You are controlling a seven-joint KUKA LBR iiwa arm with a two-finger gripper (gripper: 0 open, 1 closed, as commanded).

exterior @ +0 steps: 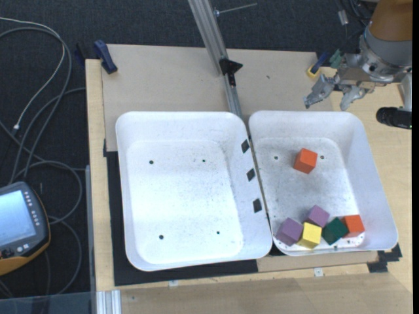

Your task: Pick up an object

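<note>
Camera view: gripper point(334, 94) hovers beyond right bin point(373, 169) far rim, jaws spread, holding nothing; orange cube point(305, 160) sits alone, easiest target.

I have one fixed camera, mounted above the pale wooden bench point(170, 77) and tilted down at a slant, far enough back to take in both shallow white plastic bins point(131, 175) across the middle of the frame. Dark carpet fills the top and left edges; the grey-and-orange arm point(393, 25) enters at upper right.
</note>
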